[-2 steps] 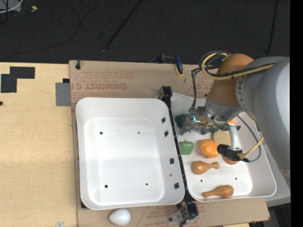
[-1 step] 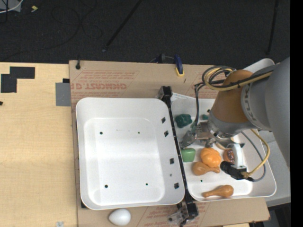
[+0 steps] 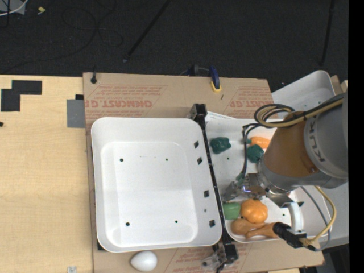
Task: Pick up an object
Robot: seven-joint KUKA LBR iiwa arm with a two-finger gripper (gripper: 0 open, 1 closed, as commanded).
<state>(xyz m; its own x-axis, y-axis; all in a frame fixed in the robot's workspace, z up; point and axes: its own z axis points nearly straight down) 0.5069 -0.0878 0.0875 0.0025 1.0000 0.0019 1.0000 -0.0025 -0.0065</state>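
There were two white bins (image 3: 108, 152), one white egg (image 3: 143, 260) on the desk, two green pieces (image 3: 220, 145), three orange pieces (image 3: 253, 211) and one tan piece (image 3: 245, 227).

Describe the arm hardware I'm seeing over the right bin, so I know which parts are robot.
The arm is a thick rounded grey body with a wide orange-brown band above the wrist and dark lettering on the grey shell. Black cables loop over its top, and a yellowish cable trails below. The wrist end is a dark metal cluster with small wires; its jaws are hidden.
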